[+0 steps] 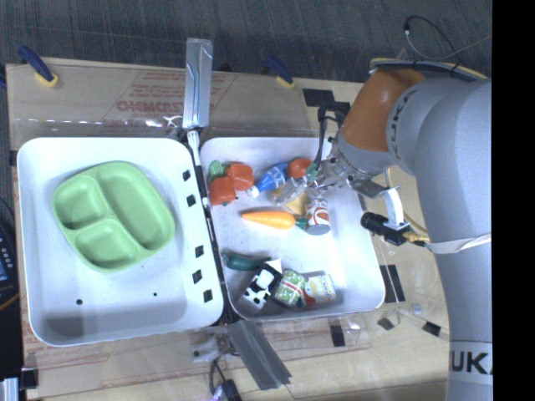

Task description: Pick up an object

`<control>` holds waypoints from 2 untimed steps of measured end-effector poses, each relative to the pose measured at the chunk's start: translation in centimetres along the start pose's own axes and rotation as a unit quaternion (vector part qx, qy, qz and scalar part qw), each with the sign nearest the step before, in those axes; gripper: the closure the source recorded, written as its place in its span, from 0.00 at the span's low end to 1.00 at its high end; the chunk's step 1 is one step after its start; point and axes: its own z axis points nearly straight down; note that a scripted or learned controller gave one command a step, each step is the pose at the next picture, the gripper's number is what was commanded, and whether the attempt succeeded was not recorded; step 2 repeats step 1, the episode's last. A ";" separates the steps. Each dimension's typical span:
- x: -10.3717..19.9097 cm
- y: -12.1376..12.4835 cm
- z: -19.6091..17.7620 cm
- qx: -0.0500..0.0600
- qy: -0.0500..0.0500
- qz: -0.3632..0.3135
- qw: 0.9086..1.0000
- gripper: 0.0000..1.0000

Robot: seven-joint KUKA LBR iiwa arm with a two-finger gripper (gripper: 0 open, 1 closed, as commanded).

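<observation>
Orange plastic carrot [268, 219], smooth, stiff, probably light and slippery, just below-left of gripper [318, 182] in right white bin [359, 266]; best pinched across thick middle; finger state impossible to tell.

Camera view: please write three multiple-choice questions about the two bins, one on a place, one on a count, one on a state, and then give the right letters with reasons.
1. Where is the green plate?
A. in the left bin
B. in the right bin
C. on the bench outside both bins

2. How many compartments does the plate have?
A. two
B. three
C. five

3. How is the carrot resting?
A. standing upright
B. lying flat on the floor of the right bin
C. hanging from the claw

Answers:
1 A, the plate sits alone inside the left bin.
2 B, ridges divide it into three hollows.
3 B, it lies lengthwise on the white floor, beside the small can.
</observation>
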 end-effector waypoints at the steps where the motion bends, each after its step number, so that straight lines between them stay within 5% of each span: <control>1: 3.4 1.1 -4.1 -0.001 -0.001 -0.052 0.999 0.00; 2: 3.4 1.1 -4.1 -0.001 -0.001 -0.052 0.999 0.00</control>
